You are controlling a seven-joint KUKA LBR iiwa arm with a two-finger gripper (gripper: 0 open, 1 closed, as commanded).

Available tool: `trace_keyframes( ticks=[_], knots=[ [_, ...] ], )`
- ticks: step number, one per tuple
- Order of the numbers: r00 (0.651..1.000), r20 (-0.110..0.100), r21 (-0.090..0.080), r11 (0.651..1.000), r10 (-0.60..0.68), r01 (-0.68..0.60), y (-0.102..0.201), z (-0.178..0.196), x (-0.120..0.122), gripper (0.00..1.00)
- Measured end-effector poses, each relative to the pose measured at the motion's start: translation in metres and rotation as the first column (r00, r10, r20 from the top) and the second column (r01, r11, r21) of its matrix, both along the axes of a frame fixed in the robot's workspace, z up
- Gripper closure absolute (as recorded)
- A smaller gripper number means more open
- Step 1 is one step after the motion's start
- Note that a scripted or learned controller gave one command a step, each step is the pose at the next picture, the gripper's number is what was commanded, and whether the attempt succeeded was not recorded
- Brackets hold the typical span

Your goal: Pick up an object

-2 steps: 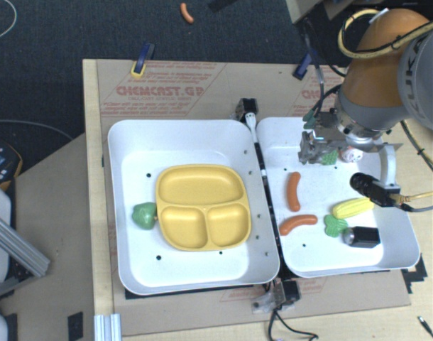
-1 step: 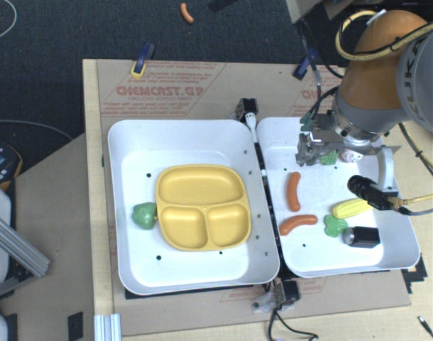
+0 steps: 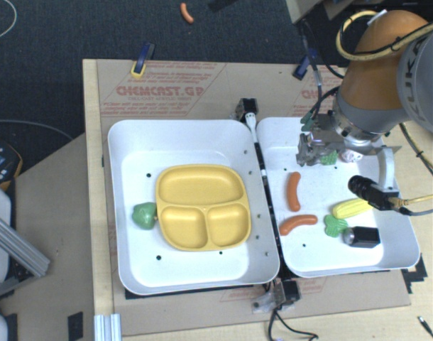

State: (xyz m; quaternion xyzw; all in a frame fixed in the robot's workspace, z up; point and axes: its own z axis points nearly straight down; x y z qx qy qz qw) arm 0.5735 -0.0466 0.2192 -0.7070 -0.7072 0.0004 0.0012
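In the right bin (image 3: 302, 258) lie two orange sausages, one upright (image 3: 294, 190) and one slanted (image 3: 298, 224). A yellow corn cob (image 3: 351, 207), a small green piece (image 3: 335, 226) and a black block (image 3: 363, 236) lie further right. My gripper (image 3: 314, 152) hangs over the bin's far part, just above and right of the upright sausage. A bit of green (image 3: 329, 158) shows at its lower end; what it is I cannot tell. Nothing is seen between the fingers.
The left bin (image 3: 131, 148) holds a yellow divided plate (image 3: 201, 206) with a green leafy piece (image 3: 143, 214) at its left side. A black ridge (image 3: 262, 183) separates the bins. A black cable end (image 3: 367, 190) hangs beside the corn.
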Motion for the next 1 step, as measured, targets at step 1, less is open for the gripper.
trace_keyframes(
  ticks=[1],
  knots=[
    [1.000,0.005,-0.001,1.000,0.000,0.000,-0.0035,0.0145,0.0020,1.00]
  ],
)
